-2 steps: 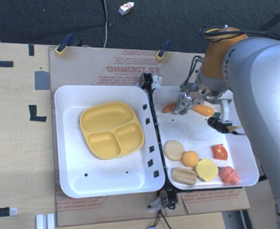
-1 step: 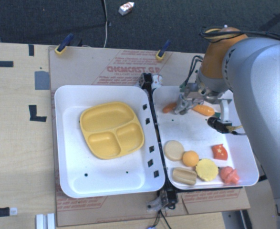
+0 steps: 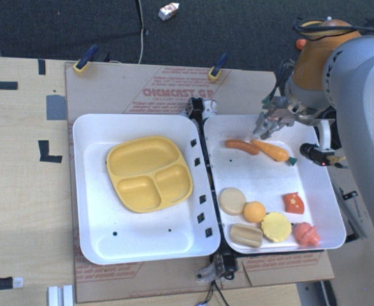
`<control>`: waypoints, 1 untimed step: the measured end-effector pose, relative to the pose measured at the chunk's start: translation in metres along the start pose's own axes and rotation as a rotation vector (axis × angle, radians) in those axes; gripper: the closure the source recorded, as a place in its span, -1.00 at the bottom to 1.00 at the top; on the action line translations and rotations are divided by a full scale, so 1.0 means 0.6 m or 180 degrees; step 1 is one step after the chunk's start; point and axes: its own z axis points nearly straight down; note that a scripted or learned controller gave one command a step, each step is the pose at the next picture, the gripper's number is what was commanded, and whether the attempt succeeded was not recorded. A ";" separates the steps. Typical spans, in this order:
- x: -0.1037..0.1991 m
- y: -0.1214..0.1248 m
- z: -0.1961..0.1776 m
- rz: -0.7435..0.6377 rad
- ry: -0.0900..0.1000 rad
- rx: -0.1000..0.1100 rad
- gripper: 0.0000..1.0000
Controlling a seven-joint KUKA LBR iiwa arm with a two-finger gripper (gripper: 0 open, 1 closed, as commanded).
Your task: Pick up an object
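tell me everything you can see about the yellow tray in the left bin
The yellow tray is a rounded, plastic-looking divided plate with three compartments: one wide section along its far side and two smaller ones nearer the camera, split by raised ridges. It lies flat and right side up, turned at a slight angle, on the floor of the left bin, roughly central. Nothing sits in it, and nothing else touches it.

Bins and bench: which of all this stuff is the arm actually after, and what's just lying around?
Part of the job:
gripper
carrot
sausage
orange
tomato
the other toy foods in the right bin

Just lying about:
yellow tray in the left bin
blue clamps
wrapper on the floor
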 end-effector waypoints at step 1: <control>-0.107 -0.095 0.029 0.0020 0.0000 0.0027 -1.00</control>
